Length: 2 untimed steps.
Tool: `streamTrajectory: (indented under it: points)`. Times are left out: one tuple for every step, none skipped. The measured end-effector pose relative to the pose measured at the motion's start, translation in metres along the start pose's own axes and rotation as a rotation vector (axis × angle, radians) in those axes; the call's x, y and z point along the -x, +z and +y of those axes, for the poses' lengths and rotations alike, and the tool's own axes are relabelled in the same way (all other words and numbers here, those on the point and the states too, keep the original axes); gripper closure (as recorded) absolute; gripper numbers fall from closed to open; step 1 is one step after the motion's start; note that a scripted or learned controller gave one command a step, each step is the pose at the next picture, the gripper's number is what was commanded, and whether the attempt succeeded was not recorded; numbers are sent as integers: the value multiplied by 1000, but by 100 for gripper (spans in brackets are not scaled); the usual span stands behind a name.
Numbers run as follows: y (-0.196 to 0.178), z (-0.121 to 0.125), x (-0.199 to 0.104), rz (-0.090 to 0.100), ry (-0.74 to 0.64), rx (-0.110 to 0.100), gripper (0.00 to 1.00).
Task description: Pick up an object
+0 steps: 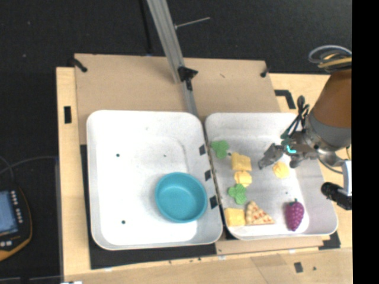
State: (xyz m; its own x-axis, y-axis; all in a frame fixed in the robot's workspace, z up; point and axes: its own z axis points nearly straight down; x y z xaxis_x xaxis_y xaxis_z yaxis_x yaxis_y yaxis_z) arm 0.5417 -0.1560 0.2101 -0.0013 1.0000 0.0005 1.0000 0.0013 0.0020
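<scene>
So we've got the gripper (280, 158) low over the right bin (314, 225), fingers spread apart with nothing between them. A small yellow toy piece (281, 170) lies just beside the tips. Nearby we see a pizza slice (258, 214) and purple grapes (294, 214); a blue bowl (180, 197) sits in the left bin (118, 135).
</scene>
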Motion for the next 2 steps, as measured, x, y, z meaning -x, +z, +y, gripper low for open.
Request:
streamTrajectory:
  points:
    - [58,-1,-8,-1,3,-7,0]
    - [108,-1,-6,-3,3,1,0]
